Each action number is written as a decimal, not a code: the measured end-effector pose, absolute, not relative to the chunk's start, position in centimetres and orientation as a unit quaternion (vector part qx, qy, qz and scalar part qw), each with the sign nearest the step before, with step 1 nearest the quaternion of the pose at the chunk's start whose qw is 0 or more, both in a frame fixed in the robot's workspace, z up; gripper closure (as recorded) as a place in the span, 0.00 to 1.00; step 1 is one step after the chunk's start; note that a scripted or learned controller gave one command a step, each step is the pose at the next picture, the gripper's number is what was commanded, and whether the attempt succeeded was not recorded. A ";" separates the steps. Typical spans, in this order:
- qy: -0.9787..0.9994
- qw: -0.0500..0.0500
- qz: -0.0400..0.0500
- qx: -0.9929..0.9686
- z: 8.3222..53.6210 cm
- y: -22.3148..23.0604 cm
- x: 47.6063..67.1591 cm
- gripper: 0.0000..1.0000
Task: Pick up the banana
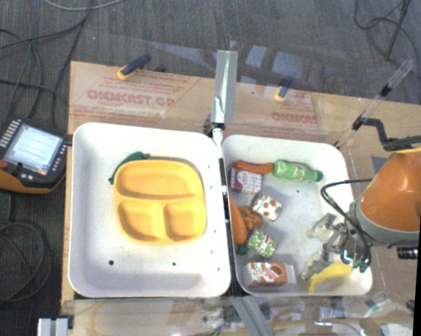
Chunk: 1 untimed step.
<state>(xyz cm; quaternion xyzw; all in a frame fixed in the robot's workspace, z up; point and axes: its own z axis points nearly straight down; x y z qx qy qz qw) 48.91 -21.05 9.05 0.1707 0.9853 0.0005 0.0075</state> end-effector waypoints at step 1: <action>0.985 0.012 0.001 0.171 10.2 -21.0 49.2 1.00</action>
